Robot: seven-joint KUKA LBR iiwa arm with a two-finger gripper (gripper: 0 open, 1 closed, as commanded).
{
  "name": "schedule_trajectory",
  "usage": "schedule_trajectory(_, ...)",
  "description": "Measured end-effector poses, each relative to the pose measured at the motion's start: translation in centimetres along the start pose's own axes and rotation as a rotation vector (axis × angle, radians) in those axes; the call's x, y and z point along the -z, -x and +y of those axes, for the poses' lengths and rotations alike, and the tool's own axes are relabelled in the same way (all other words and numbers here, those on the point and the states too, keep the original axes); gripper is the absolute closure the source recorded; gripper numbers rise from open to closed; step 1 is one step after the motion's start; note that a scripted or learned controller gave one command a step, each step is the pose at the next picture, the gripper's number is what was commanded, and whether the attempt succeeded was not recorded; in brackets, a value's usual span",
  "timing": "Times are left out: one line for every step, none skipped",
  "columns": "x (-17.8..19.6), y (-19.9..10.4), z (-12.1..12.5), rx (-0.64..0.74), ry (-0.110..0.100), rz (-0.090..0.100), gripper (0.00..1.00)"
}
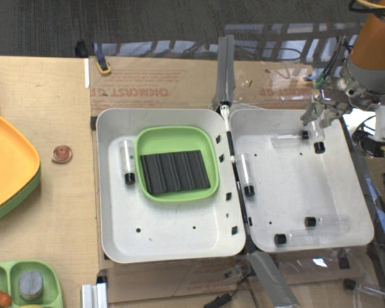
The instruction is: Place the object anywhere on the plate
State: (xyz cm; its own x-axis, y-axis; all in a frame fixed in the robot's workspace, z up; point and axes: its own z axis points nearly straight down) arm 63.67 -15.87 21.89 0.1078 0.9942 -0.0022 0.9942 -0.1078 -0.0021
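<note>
Item 1, green plate [207, 147]: sits in the left bin [115, 236], toward its upper half. A dark ribbed slab [174, 171] already lies on it, covering most of the flat centre.

Item 2, clear tubes with black caps: one in the left bin just beside the plate's left rim [127, 162]; one along the left edge of the right bin [244, 172]; one near the right bin's [295, 242] upper right [311, 135]; two more along its lower edge [295, 236] [327, 222]. I judge the upper-right tube to be the task's object, since the arm is over it.

Item 3, pincer [319, 113]: poised at the right bin's upper right corner, just above or beside that tube. From this slant I cannot tell how far apart it stands, nor whether it has anything.

Item 4, off to the left on the tabletop [45, 236]: orange plates [9, 165], a small red knob [62, 153], a green divided tray [19, 287].

Risks as I judge them: the tube is clear, smooth and round, so it may roll or squirt out of a pinch. It lies close to the bin wall, which could block one side of the approach. On the plate, the slab leaves little bare surface, so a released tube may roll off.
</note>
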Motion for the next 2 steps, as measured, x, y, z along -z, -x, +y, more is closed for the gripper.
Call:
schedule_trajectory(0.0,0.0,0.0,0.0,0.0,0.0,0.0)
schedule_trajectory(10.0,2.7,0.7,-0.217,0.001,0.0,0.0)
